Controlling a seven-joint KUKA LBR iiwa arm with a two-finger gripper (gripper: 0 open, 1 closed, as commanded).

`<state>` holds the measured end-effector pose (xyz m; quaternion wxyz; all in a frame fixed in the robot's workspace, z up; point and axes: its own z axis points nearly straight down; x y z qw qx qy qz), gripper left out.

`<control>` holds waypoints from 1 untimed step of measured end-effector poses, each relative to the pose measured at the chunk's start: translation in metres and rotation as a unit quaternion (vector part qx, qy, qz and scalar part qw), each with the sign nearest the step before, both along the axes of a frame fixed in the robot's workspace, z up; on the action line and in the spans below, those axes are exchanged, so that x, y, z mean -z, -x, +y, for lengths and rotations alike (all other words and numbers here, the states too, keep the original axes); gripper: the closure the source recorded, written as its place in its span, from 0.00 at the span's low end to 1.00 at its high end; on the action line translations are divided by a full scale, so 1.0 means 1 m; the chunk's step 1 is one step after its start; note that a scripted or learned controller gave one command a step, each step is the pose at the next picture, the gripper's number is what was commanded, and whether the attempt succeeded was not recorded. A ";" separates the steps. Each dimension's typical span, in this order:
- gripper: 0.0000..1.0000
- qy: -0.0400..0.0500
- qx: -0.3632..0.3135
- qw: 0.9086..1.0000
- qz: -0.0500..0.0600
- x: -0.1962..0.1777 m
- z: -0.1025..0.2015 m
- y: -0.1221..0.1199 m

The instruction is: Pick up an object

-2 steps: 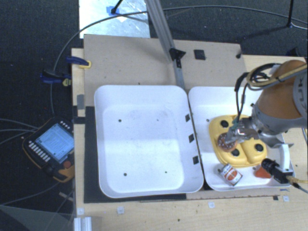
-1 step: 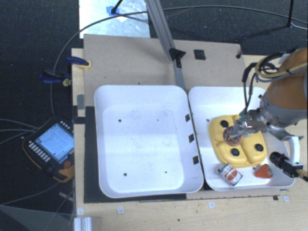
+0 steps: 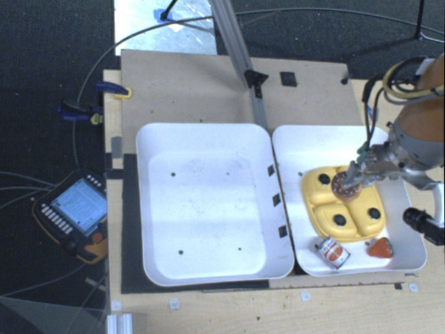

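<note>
Dark carpet floor around a tan wooden bench (image 3: 208, 89); cables run across the floor. Two shallow white bins sit side by side on the bench over a black mat.

Nearest the camera, along the bottom wall of the right bin (image 3: 292, 186): a small can (image 3: 334, 252) with a red and white label lying on its side, and just right of it a small red-orange object (image 3: 379, 248), shape hard to tell. Both lie close to the lower edge of a yellow tray-like toy (image 3: 344, 204) with four rounded lobes and dark dots, which takes up the middle of the right bin.

Gripper (image 3: 345, 185) is down over the upper middle of the yellow toy, tip on or just above a brownish round spot there. Contact is hard to read and no object shows between the fingers. Cannot tell whether they are apart or together.

Left bin (image 3: 160, 270) is beside it, rims touching, small black tabs along the shared edge.

Grey arm with orange band (image 3: 424, 120) comes in from the right.

Left on the floor: a teach pendant (image 3: 75, 211) with lit screen. Further back: blue-handled clamps (image 3: 104, 89) at the bench's left edge, a slanted metal pole (image 3: 233, 33), and a bright floor patch at the top.
</note>
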<state>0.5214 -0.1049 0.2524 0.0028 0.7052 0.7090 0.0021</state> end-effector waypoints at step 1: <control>1.00 -0.001 -0.002 1.000 0.002 0.013 0.042 -0.025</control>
